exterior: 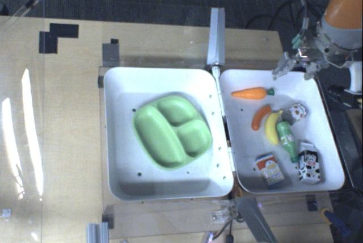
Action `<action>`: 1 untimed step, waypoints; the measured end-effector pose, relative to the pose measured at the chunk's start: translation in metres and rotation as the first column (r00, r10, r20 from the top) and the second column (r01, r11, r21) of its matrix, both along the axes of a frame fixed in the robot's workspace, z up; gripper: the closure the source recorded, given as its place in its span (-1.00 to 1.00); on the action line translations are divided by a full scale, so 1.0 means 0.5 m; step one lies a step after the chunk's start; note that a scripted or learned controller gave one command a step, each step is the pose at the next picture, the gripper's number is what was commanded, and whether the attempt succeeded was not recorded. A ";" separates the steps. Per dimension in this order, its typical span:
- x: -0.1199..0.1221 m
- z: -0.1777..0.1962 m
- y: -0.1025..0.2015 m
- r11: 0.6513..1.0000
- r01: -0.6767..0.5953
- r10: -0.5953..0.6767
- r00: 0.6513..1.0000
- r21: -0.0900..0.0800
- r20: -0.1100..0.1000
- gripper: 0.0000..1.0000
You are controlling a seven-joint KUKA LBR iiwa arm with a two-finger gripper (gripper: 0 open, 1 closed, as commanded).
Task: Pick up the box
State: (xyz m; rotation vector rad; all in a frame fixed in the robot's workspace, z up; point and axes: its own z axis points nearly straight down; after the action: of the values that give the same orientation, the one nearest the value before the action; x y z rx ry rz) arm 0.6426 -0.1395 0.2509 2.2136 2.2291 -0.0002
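Two small cartons lie near the front of the right bin point(334, 148). One is an orange-and-white box point(270, 170); the other is a black-and-white cow-patterned box point(309, 164) at the front right corner. My gripper point(295, 71) hangs over the bin's back rim, far behind both boxes. It is open, its two fingers spread apart with nothing between them.
Behind the boxes, the right bin also holds a carrot point(249, 93), an orange sausage-shaped piece point(261, 117), a banana point(272, 128), a green bottle point(287, 141) and a small grey-and-white item point(295, 113). A green divided plate point(172, 131) lies in the left bin point(122, 179).
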 end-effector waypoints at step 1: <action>-0.138 -0.140 0.141 0.994 -0.112 0.112 0.994 0.001 -0.002 -1.00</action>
State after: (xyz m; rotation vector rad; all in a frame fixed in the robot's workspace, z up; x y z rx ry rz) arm 0.5734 -0.0689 0.1810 2.0862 2.3512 -0.0019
